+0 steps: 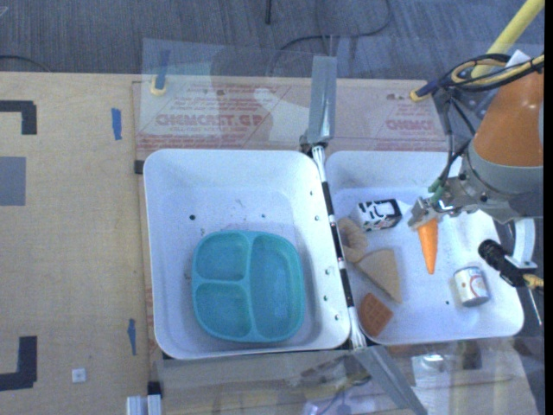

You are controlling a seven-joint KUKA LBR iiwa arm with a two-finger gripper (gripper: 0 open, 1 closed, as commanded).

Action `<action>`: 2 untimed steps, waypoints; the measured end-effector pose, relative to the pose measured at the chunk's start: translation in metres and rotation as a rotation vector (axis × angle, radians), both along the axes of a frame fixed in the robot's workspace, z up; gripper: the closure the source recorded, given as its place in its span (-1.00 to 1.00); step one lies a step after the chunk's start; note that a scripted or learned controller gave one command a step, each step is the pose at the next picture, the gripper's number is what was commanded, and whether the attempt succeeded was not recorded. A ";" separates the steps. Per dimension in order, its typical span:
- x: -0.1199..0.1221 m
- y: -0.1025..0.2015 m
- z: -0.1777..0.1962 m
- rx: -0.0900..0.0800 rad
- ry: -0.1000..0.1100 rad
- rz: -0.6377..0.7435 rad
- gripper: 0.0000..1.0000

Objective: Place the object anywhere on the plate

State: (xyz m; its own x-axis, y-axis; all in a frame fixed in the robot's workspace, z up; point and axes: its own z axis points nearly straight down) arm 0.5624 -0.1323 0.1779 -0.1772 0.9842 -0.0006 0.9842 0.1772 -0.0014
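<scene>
Gripper (429, 212) is closing on the thick top of the toy carrot (429, 244) near the right bin's (510, 322) far edge; light, stiff plastic, tapering and slippery, so gripping there suits.

my jaws hang in the right bin (484, 318), closed on the top of an orange carrot (429, 245); the teal plate (249, 286) lies in the left bin (173, 188).
</scene>
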 end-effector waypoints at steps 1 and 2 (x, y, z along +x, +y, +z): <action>0.003 0.075 0.005 0.001 0.002 0.064 1.00; -0.033 0.137 0.005 0.001 0.003 0.139 1.00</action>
